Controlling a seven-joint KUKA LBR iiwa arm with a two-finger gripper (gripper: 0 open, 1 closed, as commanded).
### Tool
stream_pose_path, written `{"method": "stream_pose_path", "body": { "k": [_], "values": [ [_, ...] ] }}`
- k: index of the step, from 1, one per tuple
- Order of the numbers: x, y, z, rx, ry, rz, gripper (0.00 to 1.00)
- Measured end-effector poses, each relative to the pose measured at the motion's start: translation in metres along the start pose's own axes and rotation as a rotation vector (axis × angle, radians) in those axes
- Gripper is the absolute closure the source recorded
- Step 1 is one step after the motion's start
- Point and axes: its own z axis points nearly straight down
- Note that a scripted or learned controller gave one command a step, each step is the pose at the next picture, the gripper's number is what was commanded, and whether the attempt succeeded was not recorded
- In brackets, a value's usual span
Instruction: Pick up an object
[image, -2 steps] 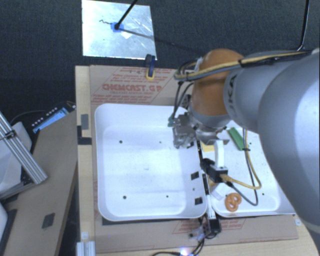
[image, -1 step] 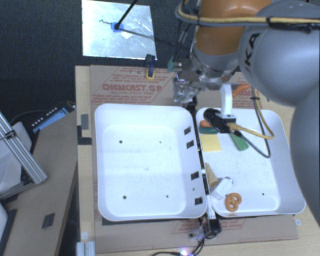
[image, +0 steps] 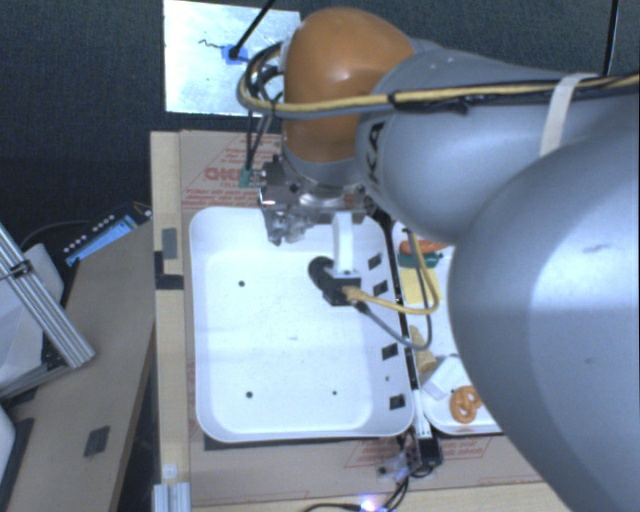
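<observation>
1 fixed camera above bench (image: 130, 330), looking down aslant; arm (image: 520, 200) close at right.

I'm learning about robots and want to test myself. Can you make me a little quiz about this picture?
1. True or false: the gripper is over the picture's left bin.
2. Where does the pretzel-shaped thing lie?
A) in the left bin
B) in the right bin
C) on the bench outside the bins
3. Fill the gap: the band above the arm's wrist is ____ in colour.

Key: 1 true; 2 B; 3 orange.
</observation>
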Motion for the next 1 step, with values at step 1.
{"method": "stream_pose_path", "body": {
  "k": [1],
  "values": [
    [0.0209,0.0157,-0.1314,-0.021,0.004,0.005,1.00]
  ]
}}
